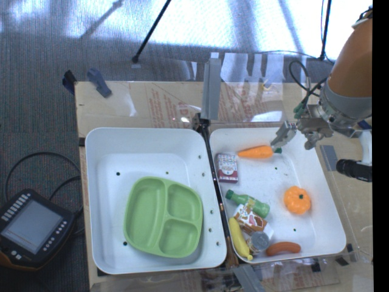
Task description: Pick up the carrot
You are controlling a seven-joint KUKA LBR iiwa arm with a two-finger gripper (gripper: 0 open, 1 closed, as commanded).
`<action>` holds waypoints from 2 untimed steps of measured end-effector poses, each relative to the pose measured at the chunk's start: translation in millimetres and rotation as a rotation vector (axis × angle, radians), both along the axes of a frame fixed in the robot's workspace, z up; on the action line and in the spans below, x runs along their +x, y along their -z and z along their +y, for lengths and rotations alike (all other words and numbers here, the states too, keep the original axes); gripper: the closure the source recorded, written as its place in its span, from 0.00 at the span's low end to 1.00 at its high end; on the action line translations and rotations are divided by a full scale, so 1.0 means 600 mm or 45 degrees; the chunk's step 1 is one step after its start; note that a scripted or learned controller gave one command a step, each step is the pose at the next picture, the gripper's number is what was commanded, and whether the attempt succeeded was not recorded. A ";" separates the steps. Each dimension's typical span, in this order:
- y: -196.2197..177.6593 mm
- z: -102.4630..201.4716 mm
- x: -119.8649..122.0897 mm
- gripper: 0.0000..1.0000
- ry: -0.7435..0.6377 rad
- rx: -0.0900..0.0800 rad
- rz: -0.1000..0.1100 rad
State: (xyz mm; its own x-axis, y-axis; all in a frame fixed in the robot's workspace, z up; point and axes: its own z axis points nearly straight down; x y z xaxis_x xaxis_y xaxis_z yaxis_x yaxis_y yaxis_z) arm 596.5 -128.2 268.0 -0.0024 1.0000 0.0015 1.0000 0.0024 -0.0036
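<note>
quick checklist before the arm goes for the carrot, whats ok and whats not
1. Carrot in view, lying flat near the far wall of the right bin: ok.
2. Room around the carrot, with the small red box nearest and not touching it: ok.
3. Gripper close to the carrot's leafy end, right of it: ok.
4. Gripper centred over the carrot: not ok, it sits off to the side.
5. Carrot between the fingers: not ok.
6. Height of the gripper above the bin floor: cannot tell.

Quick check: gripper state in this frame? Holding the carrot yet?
Gripper: open, holding nothing; its fingers are spread just right of the carrot, which lies on the right bin floor.
</note>
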 end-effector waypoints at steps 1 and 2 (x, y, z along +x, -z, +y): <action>0.143 -0.072 -0.176 0.00 0.162 0.001 0.004; 0.304 -0.125 -0.134 0.00 0.401 0.010 0.005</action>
